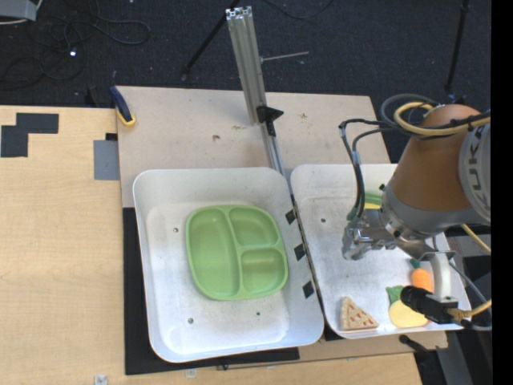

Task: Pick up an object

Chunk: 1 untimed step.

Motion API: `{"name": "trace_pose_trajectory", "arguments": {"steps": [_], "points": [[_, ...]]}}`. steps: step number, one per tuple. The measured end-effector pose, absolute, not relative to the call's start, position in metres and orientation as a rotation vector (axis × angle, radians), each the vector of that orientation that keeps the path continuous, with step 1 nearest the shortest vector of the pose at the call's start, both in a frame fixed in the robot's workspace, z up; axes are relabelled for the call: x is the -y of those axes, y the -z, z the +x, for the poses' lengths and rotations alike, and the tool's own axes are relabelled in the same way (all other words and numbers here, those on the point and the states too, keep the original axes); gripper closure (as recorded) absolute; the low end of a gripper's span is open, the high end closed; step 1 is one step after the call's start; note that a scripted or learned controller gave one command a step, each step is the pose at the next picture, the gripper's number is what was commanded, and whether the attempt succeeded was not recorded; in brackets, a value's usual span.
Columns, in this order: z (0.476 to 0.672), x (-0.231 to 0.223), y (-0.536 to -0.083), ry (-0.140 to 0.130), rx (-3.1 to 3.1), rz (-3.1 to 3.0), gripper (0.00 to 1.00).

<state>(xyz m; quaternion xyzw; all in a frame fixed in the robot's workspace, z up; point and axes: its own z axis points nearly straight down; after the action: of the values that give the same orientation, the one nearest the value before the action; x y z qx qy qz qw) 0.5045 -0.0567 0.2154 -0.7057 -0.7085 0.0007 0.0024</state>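
Two white bins sit side by side: the left bin (160,327) bears a green tray (236,252); the gripper (358,245) hangs over the right bin (325,215), its state impossible to tell, with a pizza slice (356,315) nearby.

I am looking down on a robotics lab, not a home or a kitchen. The surface (192,127) is bare plywood with scuffed marks, and it carries two shallow white bins (160,207) set side by side as a fixed test station. An aluminium extrusion post (248,62) rises from the back of the surface as rig hardware. Behind it the floor is dark carpet (361,30) strewn with loose cables (88,14), and a stand leg shows near the far edge. The grey and orange industrial arm (433,167) with its exposed wiring loops fits that setting, as do the toy foods (358,314) and the green divided plate (237,251) used as props.
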Motion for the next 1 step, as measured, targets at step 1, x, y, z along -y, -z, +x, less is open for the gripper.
{"name": "trace_pose_trajectory", "arguments": {"steps": [1], "points": [[0.5026, -0.001, -0.2262, 0.001, 2.226, -2.212, 1.0]]}}
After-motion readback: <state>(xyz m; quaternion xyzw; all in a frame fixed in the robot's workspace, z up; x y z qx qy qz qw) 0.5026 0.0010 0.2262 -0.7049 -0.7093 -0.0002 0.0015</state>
